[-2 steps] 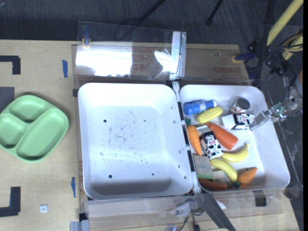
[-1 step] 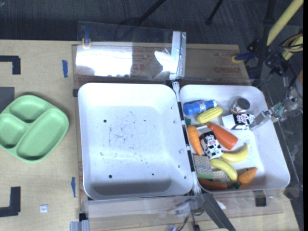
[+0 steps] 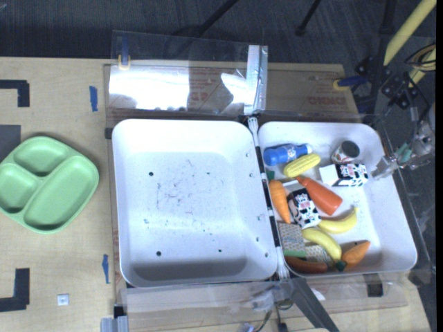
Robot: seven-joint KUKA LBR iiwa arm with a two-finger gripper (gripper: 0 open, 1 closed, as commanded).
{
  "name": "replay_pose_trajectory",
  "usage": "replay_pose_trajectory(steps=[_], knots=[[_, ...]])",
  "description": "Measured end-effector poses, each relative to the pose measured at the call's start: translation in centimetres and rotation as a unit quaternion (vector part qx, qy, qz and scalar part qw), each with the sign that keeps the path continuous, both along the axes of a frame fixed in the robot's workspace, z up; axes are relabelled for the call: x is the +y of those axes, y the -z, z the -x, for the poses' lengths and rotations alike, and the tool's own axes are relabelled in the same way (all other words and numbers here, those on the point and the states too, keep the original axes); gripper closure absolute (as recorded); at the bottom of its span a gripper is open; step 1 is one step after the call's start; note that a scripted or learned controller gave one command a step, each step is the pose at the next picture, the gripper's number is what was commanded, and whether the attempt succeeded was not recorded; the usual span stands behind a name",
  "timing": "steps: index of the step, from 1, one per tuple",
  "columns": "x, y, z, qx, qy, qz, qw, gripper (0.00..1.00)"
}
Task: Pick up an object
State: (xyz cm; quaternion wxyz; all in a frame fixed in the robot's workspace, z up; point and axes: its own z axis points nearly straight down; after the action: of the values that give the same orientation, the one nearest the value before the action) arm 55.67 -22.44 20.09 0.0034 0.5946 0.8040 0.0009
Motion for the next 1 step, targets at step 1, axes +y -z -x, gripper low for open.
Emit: replay_pose_trajectory(steps=[1], knots=[[0.07, -6.09, -7.13, 0.001, -0.055, 0.0000, 0.9985, 1.00]])
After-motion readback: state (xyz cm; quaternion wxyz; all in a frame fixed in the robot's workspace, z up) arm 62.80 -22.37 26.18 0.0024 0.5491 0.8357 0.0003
